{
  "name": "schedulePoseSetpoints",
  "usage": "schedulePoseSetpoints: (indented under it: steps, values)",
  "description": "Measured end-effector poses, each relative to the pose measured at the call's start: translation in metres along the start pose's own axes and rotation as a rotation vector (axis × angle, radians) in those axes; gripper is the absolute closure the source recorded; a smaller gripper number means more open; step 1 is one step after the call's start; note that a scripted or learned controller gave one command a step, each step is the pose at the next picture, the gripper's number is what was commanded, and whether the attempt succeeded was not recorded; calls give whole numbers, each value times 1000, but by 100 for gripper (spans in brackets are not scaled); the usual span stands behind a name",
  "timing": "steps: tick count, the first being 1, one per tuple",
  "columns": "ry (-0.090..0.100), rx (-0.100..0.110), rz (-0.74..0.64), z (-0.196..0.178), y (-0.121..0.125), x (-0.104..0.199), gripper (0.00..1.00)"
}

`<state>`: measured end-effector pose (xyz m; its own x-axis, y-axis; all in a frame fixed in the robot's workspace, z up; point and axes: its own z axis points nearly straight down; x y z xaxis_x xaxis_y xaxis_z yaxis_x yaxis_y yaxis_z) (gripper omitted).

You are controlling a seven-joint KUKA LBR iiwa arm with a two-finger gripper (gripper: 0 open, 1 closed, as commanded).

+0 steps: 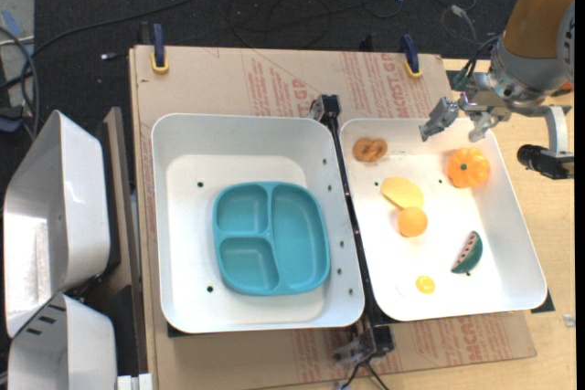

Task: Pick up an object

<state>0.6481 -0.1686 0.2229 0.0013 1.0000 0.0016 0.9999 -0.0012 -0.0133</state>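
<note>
The gripper (459, 120) hovers open over the right bin's (526, 237) far edge, holding nothing. The toy pumpkin (468, 167) sits just below it; descend centred, fingers straddling it, before closing.

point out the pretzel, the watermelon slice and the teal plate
pretzel (369, 149), camera view, its middle
watermelon slice (466, 253), camera view, its red flesh
teal plate (294, 228), camera view, floor of its largest compartment

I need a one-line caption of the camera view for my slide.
Open gripper above the right bin with toy foods, near a small pumpkin; teal divided tray in the left bin.
</note>
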Motion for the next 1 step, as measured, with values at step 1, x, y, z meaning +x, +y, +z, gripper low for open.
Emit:
schedulePoseSetpoints:
  steps: [1]
  values:
    - [-2,-14,-3,-9,3,1,0]
